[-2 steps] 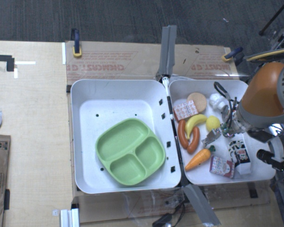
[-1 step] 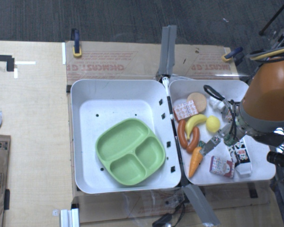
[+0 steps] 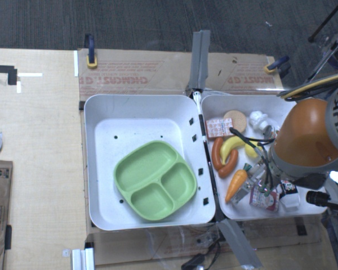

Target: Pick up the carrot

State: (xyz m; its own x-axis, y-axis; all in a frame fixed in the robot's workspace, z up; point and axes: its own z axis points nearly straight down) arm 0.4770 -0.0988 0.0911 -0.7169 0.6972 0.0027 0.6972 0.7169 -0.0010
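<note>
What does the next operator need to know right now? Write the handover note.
Gripper: down low in the right bin, just right of the carrot; its fingers are lost in clutter, so whether it grips anything is unclear.
Carrot: lying in the right bin near its left wall, tip toward the front, beside the sausage and banana.
Left bin: holds the green divided plate.
Done: arm is lowered next to the carrot.
Left: confirm a grasp on the carrot and lift it; it looks not yet raised.

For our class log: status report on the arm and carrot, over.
Gripper low in right bin, fingers obscured. Carrot lying beside it, not gripped. Sausage, banana crowd carrot.
</note>
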